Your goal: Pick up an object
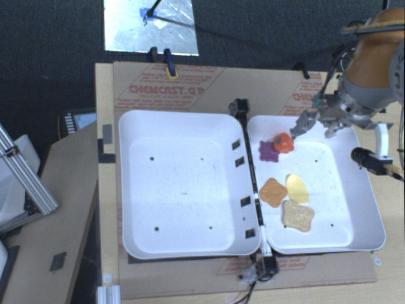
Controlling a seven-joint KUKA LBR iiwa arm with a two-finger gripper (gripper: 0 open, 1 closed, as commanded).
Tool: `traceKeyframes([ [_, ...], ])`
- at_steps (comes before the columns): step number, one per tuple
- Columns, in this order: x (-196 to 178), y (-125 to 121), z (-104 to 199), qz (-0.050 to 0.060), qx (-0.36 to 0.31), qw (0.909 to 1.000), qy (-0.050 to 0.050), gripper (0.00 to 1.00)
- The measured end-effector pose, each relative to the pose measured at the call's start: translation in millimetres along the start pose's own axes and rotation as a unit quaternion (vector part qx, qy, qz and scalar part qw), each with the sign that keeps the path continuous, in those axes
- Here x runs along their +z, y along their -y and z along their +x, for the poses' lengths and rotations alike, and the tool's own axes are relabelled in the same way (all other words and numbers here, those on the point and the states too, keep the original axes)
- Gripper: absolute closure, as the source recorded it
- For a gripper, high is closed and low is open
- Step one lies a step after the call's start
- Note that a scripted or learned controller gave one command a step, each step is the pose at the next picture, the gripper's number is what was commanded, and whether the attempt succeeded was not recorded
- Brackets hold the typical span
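Near edge: cables bunch at 6 o'clock of the seam between the bins. Cardboard lies under both bins and sticks out all round. Metal rail slants off the bench at 9 o'clock.

Left bin: bare white floor with small dark dots.

Right bin, near to far: toast at about 7 o'clock of the floor. Just beyond it sit the orange piece and the yellow piece, side by side and touching or almost so. The toast touches or almost touches both. Farther on, at 10–11 o'clock, the purple piece lies flat, and the red toy sits against its 2 o'clock edge. The floor's right half is open, and nothing hems in the cluster except its own neighbours.

Black clips run along the seam, close to the purple piece at its 9 o'clock.

Gripper hangs over the right bin's far rim at 12 o'clock. Its fingers look spread, with nothing between them. The left fingertip is just beside the red toy, at its 1 o'clock. Can't tell if they touch.

Beyond the bins: a clamp on the cardboard's far edge, then a foil sheet at 12 o'clock.
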State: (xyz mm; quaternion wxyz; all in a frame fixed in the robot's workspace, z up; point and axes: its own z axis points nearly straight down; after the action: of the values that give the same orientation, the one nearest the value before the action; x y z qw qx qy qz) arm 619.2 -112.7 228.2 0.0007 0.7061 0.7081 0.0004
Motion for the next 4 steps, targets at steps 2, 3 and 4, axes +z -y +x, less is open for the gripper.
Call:
traceKeyframes([
  [2, -132.0, -16.5, 65.5, -0.008, -0.004, 1.0000, 0.000, 1.00],
  [3, -159.9, 36.9, 131.9, -0.002, -0.004, 1.0000, -0.002, 1.00],
  [4, -228.2, 45.3, 211.3, -0.004, -0.005, 1.0000, -0.002, 1.00],
])
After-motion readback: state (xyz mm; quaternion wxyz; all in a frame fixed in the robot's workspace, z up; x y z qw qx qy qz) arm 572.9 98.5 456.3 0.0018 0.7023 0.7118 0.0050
